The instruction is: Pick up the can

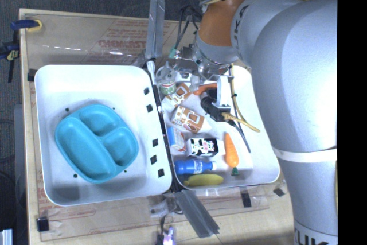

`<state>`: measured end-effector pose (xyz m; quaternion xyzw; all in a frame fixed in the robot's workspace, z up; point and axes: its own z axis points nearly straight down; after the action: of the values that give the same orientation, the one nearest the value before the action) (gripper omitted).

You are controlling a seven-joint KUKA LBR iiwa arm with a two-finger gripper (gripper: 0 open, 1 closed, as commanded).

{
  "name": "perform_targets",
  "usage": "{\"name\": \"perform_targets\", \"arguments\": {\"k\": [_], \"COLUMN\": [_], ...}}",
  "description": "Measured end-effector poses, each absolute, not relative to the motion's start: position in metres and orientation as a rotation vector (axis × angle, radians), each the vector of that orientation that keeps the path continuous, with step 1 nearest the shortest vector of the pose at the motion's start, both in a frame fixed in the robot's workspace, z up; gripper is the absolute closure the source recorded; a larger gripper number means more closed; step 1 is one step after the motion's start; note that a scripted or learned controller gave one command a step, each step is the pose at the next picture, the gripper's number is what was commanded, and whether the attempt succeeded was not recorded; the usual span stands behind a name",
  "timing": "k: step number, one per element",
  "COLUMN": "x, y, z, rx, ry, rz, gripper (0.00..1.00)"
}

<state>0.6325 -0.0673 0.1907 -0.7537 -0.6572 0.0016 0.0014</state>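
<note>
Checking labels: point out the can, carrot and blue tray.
can (pixel 167 88), camera view, on its top rim, far end of the right bin.
carrot (pixel 230 151), camera view, mid-body.
blue tray (pixel 96 142), camera view, on the ridge between its compartments, in the left bin.

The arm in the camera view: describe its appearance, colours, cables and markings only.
The arm is bulky, rounded and light grey, with an orange band above the wrist. Thin cables run over its top, and dark wires hang near the wrist hardware. A pale seam rings the lower segment, and dark lettering is partly visible at its bottom edge.
</note>
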Motion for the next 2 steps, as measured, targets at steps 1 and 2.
{"name": "perform_targets", "arguments": {"k": [1,2], "x": [0.643,0.665], "y": [-0.093,-0.122], "z": [0.135,0.108], "rx": [-2.489,-2.501], "ry": [-1.934,-1.928], "rz": [-0.008,-0.027], "gripper": [0.0,0.0]}}
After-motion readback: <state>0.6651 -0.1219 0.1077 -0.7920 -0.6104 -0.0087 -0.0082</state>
